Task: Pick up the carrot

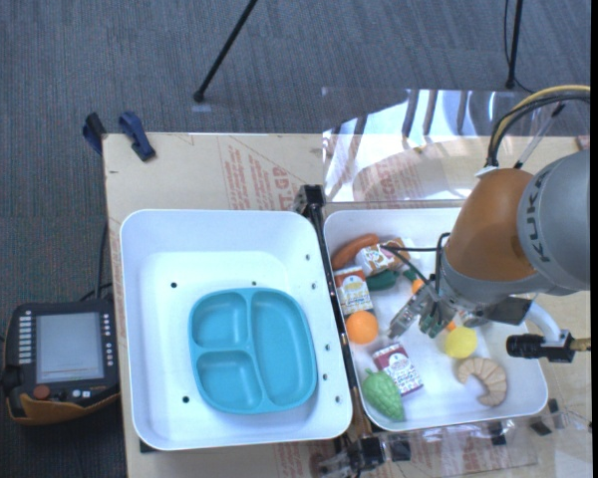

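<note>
Hand point(416, 319) over rt bin point(523, 398), near orange point(361, 327).

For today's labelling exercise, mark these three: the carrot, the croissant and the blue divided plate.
carrot point(353, 248), camera view, on its orange body near the right bin's upper left.
croissant point(484, 378), camera view, on the middle of its curved crust.
blue divided plate point(251, 349), camera view, on its central divider.

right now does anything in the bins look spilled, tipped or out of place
Nothing stands out. The toy foods lie loose in the right bin: carrot, orange, lemon, croissant. The blue tray sits flat in the left bin.
</note>
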`<state>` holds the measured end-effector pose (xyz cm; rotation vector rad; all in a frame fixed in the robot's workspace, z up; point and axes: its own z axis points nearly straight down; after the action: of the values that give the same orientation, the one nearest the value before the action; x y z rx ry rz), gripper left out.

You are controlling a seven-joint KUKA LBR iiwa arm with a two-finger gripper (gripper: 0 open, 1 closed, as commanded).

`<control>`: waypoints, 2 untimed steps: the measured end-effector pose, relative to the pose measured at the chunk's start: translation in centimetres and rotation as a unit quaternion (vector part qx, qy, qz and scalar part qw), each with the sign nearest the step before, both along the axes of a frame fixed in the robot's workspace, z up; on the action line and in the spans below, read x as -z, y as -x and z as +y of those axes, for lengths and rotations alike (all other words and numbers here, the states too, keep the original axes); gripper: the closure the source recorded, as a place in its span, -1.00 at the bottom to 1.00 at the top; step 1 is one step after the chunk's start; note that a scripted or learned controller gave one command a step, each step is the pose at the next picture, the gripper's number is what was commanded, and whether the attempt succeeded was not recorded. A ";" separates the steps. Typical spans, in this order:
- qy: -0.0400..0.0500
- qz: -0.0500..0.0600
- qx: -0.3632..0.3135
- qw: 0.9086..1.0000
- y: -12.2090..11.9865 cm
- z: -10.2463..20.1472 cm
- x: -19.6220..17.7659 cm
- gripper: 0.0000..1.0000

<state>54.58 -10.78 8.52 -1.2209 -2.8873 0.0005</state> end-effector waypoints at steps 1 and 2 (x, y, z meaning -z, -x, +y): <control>0.000 0.000 -0.002 1.000 -0.1 0.1 -0.9 1.00; -0.001 0.001 -0.003 1.000 -0.1 0.1 -1.7 1.00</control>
<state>54.71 -10.66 10.26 -1.2106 -2.8882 0.0001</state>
